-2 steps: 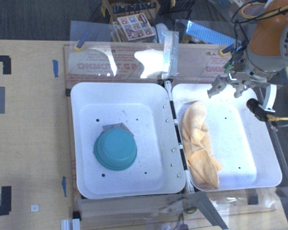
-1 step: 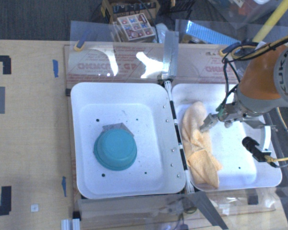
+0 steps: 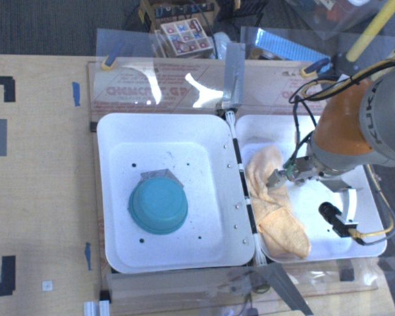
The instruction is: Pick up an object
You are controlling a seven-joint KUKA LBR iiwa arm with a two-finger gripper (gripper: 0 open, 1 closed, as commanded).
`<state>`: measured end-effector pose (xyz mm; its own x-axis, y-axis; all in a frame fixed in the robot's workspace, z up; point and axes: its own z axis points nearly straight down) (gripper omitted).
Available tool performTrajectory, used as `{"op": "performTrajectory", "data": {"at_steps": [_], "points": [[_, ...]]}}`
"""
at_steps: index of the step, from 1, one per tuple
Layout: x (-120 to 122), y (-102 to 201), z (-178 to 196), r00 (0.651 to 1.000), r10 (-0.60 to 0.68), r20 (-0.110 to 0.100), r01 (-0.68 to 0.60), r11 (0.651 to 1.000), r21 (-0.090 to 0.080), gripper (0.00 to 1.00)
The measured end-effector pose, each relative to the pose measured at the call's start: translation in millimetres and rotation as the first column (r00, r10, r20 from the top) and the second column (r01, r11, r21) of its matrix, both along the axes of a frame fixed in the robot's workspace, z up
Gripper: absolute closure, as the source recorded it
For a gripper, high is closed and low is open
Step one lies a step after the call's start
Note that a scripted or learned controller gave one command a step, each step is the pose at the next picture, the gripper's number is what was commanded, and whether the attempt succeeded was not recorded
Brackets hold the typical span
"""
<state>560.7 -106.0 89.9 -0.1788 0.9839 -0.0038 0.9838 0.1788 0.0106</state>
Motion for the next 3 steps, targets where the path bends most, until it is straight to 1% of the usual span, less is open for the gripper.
{"op": "performTrajectory", "data": {"at_steps": [1,2,3], "points": [[68.7,-3.1,-0.8,0.998,0.062,-0.001,-0.062,0.998,0.0,0.0],[69.7,-4.4,10.6,0.998,0.059,0.003,-0.059,0.998,-0.001,1.0],[107.2,39.3,96.9,0.915,0.405,-0.007,-0.405,0.915,-0.001,1.0]]}}
